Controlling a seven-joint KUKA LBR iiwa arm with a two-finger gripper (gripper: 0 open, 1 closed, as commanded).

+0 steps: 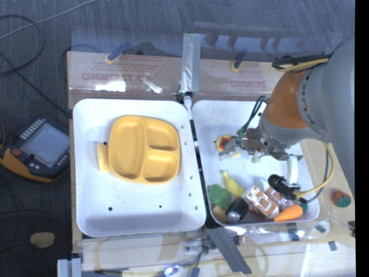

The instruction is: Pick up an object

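The right bin [202, 154] holds several things. A small red, yellow and white toy [225, 143] lies near its left wall. Along the front lie a yellow banana [232, 183], a green leafy toy [218, 195], a dark can [235, 210], a brown and white box [262, 199] and an orange carrot [288, 213]. My gripper [247, 139] hangs low over the middle of this bin, just right of the small red toy. Nothing shows between it and the toy that tells a hold. The arm's orange band [288, 100] rises behind it.
A yellow divided plate [144, 149] lies in the left bin [86, 212], with a pale yellow piece [102, 157] beside it. A red and green toy [342, 198] sits outside the right bin. A teach pendant [40, 150] rests on the floor at left.
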